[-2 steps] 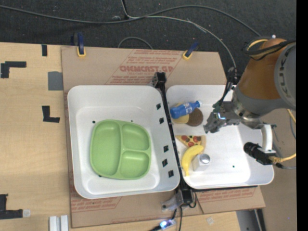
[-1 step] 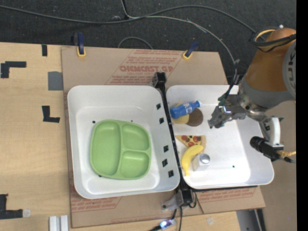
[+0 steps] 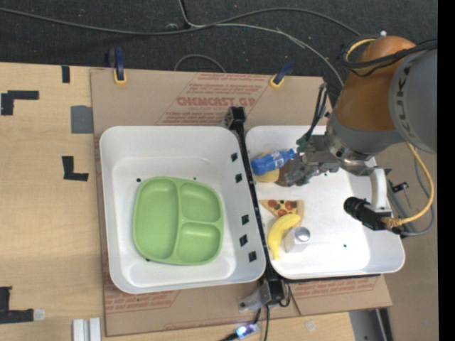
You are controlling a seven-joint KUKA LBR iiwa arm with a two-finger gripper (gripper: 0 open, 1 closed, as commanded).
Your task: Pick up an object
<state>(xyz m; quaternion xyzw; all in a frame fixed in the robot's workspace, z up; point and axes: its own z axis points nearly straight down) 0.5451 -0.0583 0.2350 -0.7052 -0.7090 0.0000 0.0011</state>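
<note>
Gripper (image 3: 290, 176) is lowered in the right bin (image 3: 370, 261); finger state cannot be told. Blue bottle (image 3: 272, 161) lies just left of it, nearly touching, long axis running left-right along the bin's far-left corner.

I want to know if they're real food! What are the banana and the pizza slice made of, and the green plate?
The banana looks like toy plastic: smooth, evenly yellow, slightly shiny. The pizza slice also seems plastic or rubber, flat with painted-looking red dots. The green divided plate looks like matte molded plastic, one even color with rounded compartments. None can be confirmed by sight alone.
</note>
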